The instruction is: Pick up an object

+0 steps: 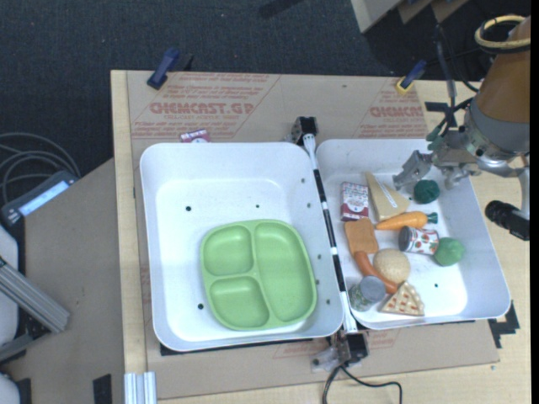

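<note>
Grey metal gripper [418, 175] hovers over the right bin's [488, 263] far corner, just beside a dark green ball [427, 191] (whether its jaws are wide or closed, I cannot tell). Toy carrot [404, 220] lies nearby; a green divided plate [257, 273] sits in the left bin [168, 225].

We see the gripper [424, 168] over the right bin's [484, 289] far edge, ball [426, 191] just below the jaws, carrot [404, 220], can [418, 241], bun [392, 266] nearer us, tray [257, 273] in left bin [168, 225], far left of the jaws.
</note>
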You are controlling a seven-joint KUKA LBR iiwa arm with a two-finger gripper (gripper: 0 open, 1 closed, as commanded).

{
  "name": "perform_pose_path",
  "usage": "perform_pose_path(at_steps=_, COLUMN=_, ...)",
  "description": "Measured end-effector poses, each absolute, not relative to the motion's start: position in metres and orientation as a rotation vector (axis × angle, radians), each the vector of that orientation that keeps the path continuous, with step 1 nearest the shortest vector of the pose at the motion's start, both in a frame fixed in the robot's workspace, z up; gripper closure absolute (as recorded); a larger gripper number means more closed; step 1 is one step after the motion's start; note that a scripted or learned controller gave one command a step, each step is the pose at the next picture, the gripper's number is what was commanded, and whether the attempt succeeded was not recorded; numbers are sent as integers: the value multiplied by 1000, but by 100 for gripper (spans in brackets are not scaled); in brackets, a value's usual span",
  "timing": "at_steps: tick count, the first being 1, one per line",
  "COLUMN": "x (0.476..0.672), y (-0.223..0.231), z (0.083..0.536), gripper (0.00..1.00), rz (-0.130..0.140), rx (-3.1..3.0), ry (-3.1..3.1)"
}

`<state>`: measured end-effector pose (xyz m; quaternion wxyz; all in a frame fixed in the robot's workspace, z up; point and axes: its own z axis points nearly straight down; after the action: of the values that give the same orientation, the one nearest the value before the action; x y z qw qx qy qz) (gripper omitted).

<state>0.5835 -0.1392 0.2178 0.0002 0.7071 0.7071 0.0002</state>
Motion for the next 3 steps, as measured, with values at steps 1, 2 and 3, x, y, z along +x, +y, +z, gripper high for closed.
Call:
perform_pose_path(at_steps=1, x=547, y=-102, z=99, gripper=0, rz=-1, rx=2223, ry=2222)
perform_pose_path(at_steps=2, x=515, y=-93, z=85, gripper=0, rz=-2, rx=2224, ry=2223)
perform_pose_path(at_steps=3, x=516, y=-93, z=95, gripper=100, rz=1, rx=2223, ry=2220)
